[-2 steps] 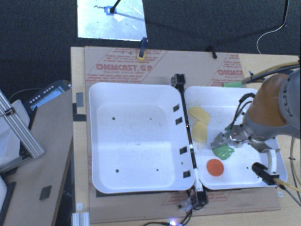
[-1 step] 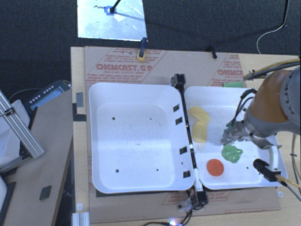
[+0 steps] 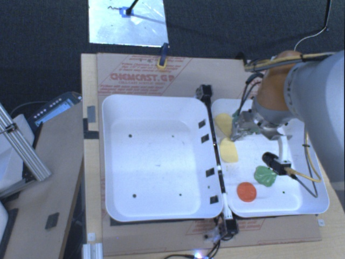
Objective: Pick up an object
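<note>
Cardboard (image 3: 140, 77) printed with red lettering covers the bench, and two white bins sit on it side by side, joined along a seam of black clips (image 3: 211, 172). Nearest in the right bin (image 3: 302, 204) lies an orange disc (image 3: 247, 192), with a green lump (image 3: 264, 175) just behind it to the right. A yellow piece (image 3: 229, 151) rests by the seam, and a second yellow piece (image 3: 223, 124) lies a little farther back. The gripper (image 3: 240, 129) hangs low over that bin, just beside the second yellow piece; whether the claw is apart or together cannot be told. The grey arm (image 3: 318, 90) reaches in from the right. The left bin (image 3: 116, 112) shows a few dark specks on its floor. A tan side table (image 3: 48, 188) stands to the left. Beyond the bench, a shiny sheet (image 3: 126, 15) lies on dark carpet (image 3: 43, 36).
</note>
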Controlling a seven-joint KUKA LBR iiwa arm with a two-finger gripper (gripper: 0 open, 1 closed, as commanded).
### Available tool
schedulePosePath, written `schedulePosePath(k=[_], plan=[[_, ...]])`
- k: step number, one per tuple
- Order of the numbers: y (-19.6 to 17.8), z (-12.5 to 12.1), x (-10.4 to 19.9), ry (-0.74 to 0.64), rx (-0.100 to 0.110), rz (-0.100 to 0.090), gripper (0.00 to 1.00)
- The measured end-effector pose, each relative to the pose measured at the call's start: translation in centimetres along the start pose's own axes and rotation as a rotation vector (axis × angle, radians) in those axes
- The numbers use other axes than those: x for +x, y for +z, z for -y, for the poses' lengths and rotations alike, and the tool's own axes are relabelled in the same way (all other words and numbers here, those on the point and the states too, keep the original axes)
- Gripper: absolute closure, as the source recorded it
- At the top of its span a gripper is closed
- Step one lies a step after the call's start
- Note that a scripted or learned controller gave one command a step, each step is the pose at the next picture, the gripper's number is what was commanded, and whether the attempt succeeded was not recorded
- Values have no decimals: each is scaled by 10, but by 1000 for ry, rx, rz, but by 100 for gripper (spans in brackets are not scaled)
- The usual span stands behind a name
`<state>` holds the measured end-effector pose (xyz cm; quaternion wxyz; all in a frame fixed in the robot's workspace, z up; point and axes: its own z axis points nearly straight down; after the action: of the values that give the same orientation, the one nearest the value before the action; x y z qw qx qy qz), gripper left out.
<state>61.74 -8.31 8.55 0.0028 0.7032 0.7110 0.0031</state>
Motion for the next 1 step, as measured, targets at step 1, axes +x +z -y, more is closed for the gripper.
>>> schedulePosePath(k=[1], plan=[[-107, -47, 52, 0, -8, -1, 100]])
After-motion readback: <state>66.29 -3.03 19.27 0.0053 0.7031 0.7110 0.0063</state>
